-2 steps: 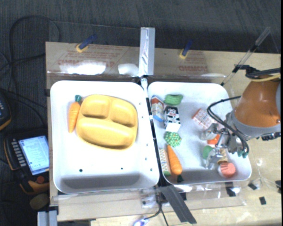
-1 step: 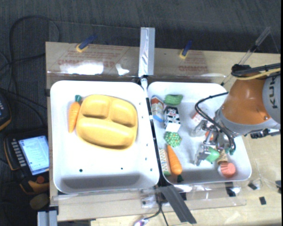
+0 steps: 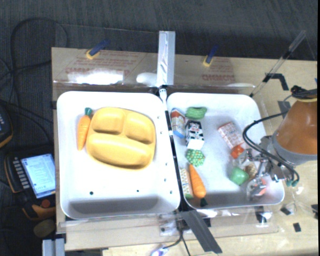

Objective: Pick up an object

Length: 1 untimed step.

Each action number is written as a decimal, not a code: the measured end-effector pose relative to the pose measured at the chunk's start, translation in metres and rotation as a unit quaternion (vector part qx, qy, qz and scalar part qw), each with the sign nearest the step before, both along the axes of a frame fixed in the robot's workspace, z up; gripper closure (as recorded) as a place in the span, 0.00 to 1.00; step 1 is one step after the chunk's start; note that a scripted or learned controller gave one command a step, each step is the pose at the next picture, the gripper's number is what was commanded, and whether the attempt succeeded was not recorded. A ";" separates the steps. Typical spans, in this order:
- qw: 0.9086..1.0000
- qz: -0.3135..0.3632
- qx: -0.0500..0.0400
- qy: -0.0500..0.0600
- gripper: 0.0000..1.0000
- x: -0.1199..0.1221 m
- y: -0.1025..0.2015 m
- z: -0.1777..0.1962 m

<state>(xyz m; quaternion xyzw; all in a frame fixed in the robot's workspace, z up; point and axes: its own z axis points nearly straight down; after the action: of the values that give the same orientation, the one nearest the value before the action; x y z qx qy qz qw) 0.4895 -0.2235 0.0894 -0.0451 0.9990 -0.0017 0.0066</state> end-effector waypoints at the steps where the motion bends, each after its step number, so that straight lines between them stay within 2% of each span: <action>1: 0.999 -0.037 -0.001 0.002 0.00 0.027 0.035 -0.001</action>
<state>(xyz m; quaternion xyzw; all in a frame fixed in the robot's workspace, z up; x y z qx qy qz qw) 0.5162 -0.1885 0.0887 -0.0079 1.0000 -0.0026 0.0041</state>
